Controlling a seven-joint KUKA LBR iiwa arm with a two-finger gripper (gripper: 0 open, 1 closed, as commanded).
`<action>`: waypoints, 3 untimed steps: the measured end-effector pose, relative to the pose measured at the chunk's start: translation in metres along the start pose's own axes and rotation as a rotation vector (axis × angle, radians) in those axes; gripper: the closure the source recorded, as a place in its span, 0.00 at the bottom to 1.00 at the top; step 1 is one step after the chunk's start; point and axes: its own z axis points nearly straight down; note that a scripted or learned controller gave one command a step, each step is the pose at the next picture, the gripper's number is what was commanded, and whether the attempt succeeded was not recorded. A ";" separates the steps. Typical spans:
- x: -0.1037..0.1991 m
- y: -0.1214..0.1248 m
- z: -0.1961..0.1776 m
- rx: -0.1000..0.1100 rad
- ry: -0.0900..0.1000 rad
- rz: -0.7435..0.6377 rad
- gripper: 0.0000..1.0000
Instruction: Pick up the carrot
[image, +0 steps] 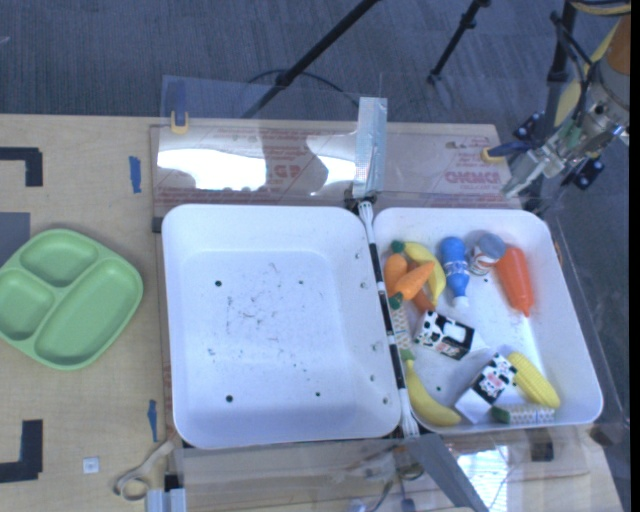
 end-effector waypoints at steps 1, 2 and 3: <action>0.079 -0.024 0.102 0.003 0.004 -0.041 0.00; 0.116 -0.032 0.117 0.004 0.006 0.024 0.00; 0.095 -0.043 0.097 0.001 0.002 -0.010 0.00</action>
